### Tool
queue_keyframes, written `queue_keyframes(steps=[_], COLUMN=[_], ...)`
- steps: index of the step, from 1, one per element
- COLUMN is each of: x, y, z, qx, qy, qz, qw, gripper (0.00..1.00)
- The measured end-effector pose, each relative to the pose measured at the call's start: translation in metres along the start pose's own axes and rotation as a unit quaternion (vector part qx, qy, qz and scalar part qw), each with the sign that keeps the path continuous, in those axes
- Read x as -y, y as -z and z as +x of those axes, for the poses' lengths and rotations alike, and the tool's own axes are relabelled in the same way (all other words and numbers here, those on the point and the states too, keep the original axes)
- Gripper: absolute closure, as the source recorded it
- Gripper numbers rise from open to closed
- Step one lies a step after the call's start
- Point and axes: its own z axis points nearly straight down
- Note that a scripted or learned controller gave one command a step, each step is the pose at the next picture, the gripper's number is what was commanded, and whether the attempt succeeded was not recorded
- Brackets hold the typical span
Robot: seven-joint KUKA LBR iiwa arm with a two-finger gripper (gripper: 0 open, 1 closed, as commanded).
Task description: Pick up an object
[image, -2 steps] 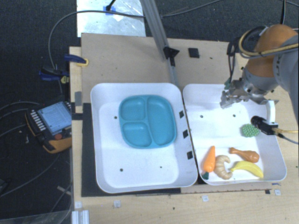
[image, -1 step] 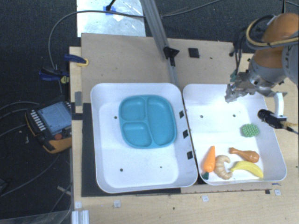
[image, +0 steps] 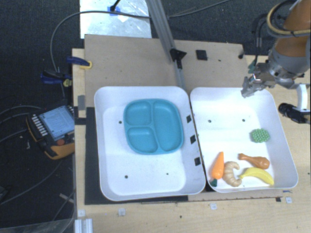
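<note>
From my end, the left bin (image: 112, 178) carries a blue tray (image: 153, 125); the right bin (image: 228, 110) has its toys bunched in the near right corner — banana (image: 257, 175), carrot (image: 218, 165), drumstick (image: 254, 160), green ball (image: 260, 135). The gripper (image: 251, 86) hangs over that bin's far edge; whether it's open, I can't tell. Everything graspable lies toward the camera from it, the ball nearest, the carrot's length running near-to-far.

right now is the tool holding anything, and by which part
Nothing is held. The tool hangs over the far right corner of the right white bin, apart from the green ball, chicken leg, banana, shrimp and carrot at the near end.
</note>
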Motion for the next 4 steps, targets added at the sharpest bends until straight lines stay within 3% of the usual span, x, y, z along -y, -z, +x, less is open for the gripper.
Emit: queue_keyframes(steps=[2, 4], x=[0.006, 0.020], y=[-0.022, -0.014], z=[0.106, 0.210], qx=[-0.002, -0.002], qy=[0.002, 0.002], qz=[0.004, 0.005], qw=[1.0000, 1.0000], gripper=[1.00, 1.00])
